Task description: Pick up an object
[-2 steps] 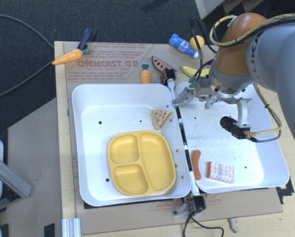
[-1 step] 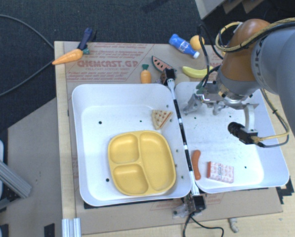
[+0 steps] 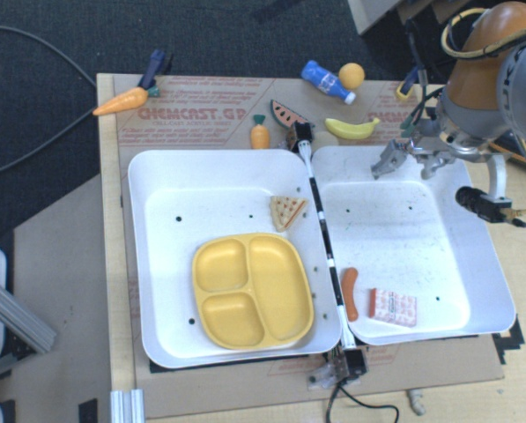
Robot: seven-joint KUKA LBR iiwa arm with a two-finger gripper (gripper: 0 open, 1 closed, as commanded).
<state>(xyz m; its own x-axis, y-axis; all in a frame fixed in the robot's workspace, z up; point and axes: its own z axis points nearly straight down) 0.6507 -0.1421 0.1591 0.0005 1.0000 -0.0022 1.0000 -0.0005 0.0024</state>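
Holding 1 sausage (image 3: pixel 350 293), 1 packet (image 3: pixel 393 307), right bin (image 3: pixel 461 236)

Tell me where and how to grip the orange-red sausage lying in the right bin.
Grip the orange-red toy sausage across its narrow middle, coming straight down from above. It lies flat, lengthwise along the right white bin's left wall, so one finger probably has little room on that side; the other side is open floor.

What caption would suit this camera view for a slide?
Two-finger gripper open above the right white bin, with an orange toy sausage and a red-white packet near its front.
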